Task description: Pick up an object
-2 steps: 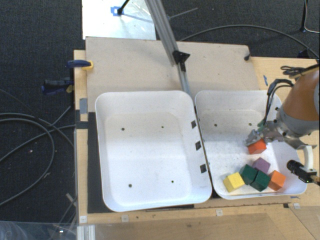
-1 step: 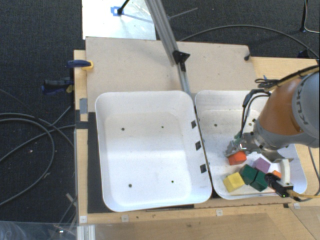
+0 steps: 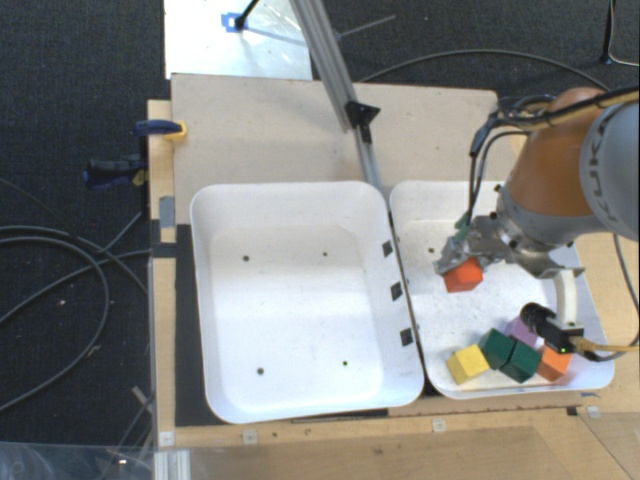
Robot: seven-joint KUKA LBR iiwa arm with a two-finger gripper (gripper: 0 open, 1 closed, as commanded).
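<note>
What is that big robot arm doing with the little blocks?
The grey and orange robot arm reaches into the right bin, trying to pick up a block. Its gripper is right at an orange-red block, which looks pinched at the gripper's tip. More blocks sit bunched in the bin's near corner: a yellow block, two green blocks, a purple block and an orange block. The left bin sits beside it.

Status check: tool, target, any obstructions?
Tool over right bin, red block at its tip. Grip unconfirmed. Other blocks clustered near front corner, apart.
</note>
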